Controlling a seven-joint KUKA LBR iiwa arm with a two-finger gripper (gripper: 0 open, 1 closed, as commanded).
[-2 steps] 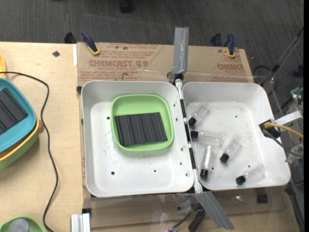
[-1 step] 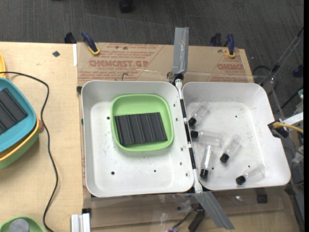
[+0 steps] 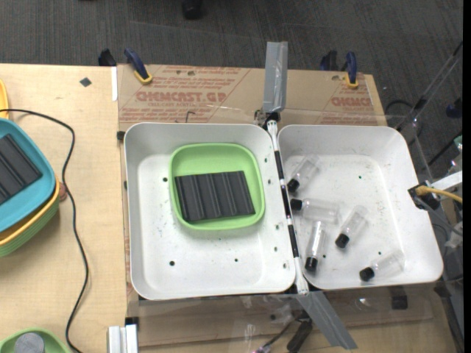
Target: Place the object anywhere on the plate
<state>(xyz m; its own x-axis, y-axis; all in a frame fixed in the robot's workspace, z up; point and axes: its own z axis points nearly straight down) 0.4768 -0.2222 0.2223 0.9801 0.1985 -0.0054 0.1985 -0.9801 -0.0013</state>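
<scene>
Nothing placed yet: five clear vials (image 3: 318, 213) with black caps lying loose in the right bin (image 3: 412, 164), green plate (image 3: 254, 164) in the left bin carrying just a dark ribbed mat (image 3: 213, 195), can't tell the hand's state.

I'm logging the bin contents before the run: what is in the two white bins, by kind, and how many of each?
Clear vials with black caps: 5, in the right bin, e.g.
Green plate: 1, in the left bin
Dark ribbed pad: 1, on the plate
Total: 7
</scene>
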